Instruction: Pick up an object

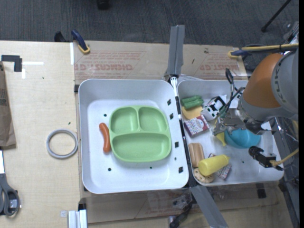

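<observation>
At the far left of the bench we count one grey tape ring (62, 143). The left bin (90, 175) holds two things: one orange sausage-shaped toy (105, 137) just left of one green three-compartment tray (140, 133). The right bin (247, 172) holds one green piece (192, 100), one yellow block (191, 112), one pink packet (195, 126), one tan roll (196, 154), one yellow cylinder (213, 165) and one blue scoop-like object (242, 137). The gripper (227, 121) sits over that cluttered patch, perhaps touching the blue object; we cannot tell its opening.
</observation>
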{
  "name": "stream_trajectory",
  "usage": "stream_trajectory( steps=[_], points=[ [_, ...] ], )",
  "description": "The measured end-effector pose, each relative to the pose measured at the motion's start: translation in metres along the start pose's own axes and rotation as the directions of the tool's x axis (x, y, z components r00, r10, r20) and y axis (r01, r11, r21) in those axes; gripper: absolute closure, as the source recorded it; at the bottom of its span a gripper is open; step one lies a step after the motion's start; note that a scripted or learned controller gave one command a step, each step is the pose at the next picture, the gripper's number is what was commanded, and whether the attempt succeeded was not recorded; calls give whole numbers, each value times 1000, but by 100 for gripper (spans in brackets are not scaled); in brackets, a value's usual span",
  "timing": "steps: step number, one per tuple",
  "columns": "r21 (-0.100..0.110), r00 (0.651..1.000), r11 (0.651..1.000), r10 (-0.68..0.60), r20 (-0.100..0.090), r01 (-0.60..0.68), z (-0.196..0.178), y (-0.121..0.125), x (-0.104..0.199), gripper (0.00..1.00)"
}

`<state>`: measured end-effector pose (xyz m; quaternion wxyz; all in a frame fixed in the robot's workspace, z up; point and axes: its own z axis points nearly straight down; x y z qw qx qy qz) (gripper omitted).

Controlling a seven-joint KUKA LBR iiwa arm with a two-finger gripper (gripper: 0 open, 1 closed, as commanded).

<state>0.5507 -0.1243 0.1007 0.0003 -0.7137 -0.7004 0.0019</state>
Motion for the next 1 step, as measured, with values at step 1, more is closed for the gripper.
stream_trajectory(
  steps=[1],
  points=[
    [0, 976, 976, -217, -1, 217, -90, 48, 55, 100]
  ],
)
